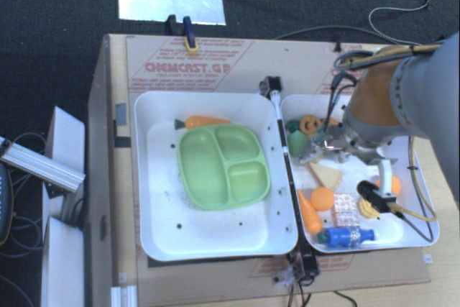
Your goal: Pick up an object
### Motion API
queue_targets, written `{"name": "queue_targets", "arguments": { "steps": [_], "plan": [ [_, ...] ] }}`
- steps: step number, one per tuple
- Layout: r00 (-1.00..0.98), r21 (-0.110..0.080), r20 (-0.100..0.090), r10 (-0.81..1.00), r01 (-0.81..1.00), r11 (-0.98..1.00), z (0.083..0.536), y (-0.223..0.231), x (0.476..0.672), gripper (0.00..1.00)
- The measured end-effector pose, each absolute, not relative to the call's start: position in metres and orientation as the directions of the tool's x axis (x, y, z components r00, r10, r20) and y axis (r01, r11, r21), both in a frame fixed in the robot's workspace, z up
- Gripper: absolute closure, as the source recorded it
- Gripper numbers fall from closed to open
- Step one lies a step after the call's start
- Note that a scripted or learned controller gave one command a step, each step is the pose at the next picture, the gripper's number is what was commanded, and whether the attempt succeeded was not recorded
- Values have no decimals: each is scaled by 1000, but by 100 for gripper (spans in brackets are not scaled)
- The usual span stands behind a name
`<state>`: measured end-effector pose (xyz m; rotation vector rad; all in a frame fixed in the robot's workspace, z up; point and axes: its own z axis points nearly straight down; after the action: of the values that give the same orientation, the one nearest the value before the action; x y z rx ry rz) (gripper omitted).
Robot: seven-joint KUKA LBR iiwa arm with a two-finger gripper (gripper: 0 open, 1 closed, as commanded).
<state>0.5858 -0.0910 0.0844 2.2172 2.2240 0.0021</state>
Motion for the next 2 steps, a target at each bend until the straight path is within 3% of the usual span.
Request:
{"name": "queue_targets", "arguments": {
  "steps": [1, 2],
  "plan": [
    [-5, 3, 0, 1000, 1000, 5, 85, -88, 636, 0],
    [-7, 4, 0, 1000, 1000, 7, 96, -89, 637, 100]
  ]
}}
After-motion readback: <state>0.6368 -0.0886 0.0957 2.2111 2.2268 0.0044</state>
